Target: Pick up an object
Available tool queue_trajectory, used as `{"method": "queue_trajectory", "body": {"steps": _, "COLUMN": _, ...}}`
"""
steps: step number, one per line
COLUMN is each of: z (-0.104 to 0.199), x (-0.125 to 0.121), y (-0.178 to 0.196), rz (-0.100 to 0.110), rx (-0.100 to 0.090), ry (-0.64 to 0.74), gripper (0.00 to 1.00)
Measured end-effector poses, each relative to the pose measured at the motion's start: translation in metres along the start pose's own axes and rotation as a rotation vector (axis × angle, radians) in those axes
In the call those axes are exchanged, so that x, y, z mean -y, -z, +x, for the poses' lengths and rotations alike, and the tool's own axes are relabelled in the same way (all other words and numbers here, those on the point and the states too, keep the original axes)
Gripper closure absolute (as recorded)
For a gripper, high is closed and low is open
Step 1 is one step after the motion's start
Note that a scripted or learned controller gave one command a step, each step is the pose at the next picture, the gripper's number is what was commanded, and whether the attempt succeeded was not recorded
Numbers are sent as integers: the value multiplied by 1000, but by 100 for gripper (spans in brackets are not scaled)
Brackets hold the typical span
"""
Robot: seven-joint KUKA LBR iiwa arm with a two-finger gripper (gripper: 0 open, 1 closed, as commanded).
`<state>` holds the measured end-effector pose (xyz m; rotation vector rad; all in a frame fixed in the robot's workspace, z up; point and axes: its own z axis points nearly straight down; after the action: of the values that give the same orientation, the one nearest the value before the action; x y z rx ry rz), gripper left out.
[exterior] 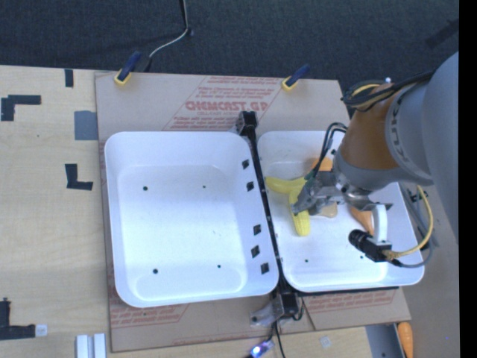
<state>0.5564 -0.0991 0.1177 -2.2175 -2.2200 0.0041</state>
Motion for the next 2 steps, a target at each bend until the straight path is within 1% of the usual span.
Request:
{"method": "queue_trajectory", "body": {"steps": 1, "z": 99, "x": -51, "y": 74, "rz": -17, "rx": 8, "ry": 7, "gripper": 100}}
{"method": "queue_trajectory", "body": {"steps": 2, "z": 23, "x": -27, "y": 67, "rz": -1, "rx": 4, "ry": -8, "gripper": 100}}
